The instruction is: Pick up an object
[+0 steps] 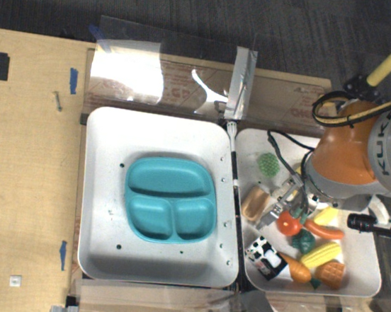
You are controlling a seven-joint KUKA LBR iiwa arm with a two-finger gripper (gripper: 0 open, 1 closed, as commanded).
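Orange-banded and bulky, my arm hangs over the right bin, and my tool points down toward the toy food piled there. Its fingers are too small and tangled with clutter for me to tell whether they are spread or pressed together, and I see nothing between them.

Taking the red tomato as my landmark: the tan bread piece lies just to its left, the yellow corn below and to its right, the black-and-white block below and left, the green netted piece well above. My tool sits just above the tomato, beside the bread.

The likeliest target, I judge, is the bread or the tomato. The bread's long axis runs roughly up-down in view, tilted slightly; the tomato is round, with no real axis.

Risks: the pieces touch one another, so closing could nudge neighbours or pinch two. The round tomato could squirt free. The teal tray in the left bin lies well apart.
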